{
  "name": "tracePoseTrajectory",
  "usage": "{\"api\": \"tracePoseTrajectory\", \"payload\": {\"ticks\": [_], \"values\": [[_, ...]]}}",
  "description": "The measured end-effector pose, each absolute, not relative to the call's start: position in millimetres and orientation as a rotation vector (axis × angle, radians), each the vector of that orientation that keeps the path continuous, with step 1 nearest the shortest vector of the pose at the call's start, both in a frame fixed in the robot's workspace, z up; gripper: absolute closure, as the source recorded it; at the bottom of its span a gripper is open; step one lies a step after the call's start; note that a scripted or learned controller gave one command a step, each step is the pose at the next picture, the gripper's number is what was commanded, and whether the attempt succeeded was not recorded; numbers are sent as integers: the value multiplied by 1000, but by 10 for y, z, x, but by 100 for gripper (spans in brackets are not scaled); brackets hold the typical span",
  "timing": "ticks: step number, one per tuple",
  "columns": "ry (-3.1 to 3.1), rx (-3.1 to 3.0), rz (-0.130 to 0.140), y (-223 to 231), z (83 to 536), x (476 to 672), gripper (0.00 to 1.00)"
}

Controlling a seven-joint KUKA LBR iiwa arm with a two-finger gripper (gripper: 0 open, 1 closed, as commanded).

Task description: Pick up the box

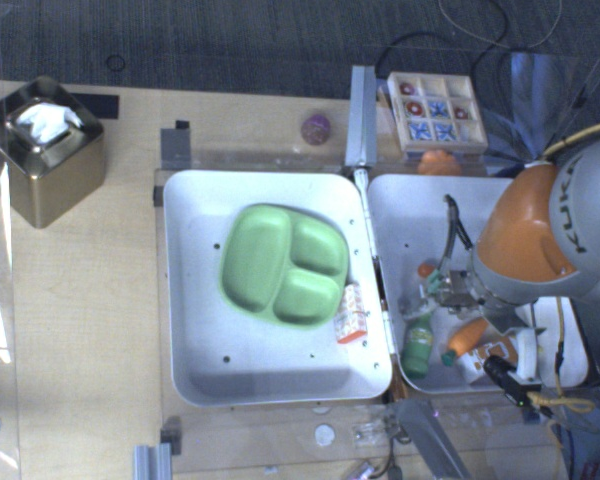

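The box (351, 315) is a small white and red carton. It lies in the left bin (195, 368) against its right wall, touching the lower right edge of a green divided plate (283, 263). My gripper (443, 286) hangs low over the right bin (400, 208), to the right of the box and across the wall between the bins. Nothing shows between it and the box but that wall. The orange-banded wrist (525, 233) hides much of the right bin.
Below the gripper in the right bin lie a green bottle (417, 344), an orange item (466, 336) and a white item (477, 365). A thin black object (454, 221) lies further back. A tan tissue box (46, 158), a purple disc (316, 128) and a tic-tac-toe board (436, 113) stand behind the bins.
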State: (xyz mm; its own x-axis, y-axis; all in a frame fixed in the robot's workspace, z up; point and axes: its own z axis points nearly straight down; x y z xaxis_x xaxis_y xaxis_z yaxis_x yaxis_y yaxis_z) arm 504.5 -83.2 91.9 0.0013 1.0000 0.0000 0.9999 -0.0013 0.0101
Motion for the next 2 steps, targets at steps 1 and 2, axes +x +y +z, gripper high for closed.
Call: {"api": "tracePoseTrajectory", "payload": {"ticks": [1,2], "values": [[2218,2218,8,-1051,1077,5537,0],[2299,2129,7,-2053,1390,6160,0]]}}
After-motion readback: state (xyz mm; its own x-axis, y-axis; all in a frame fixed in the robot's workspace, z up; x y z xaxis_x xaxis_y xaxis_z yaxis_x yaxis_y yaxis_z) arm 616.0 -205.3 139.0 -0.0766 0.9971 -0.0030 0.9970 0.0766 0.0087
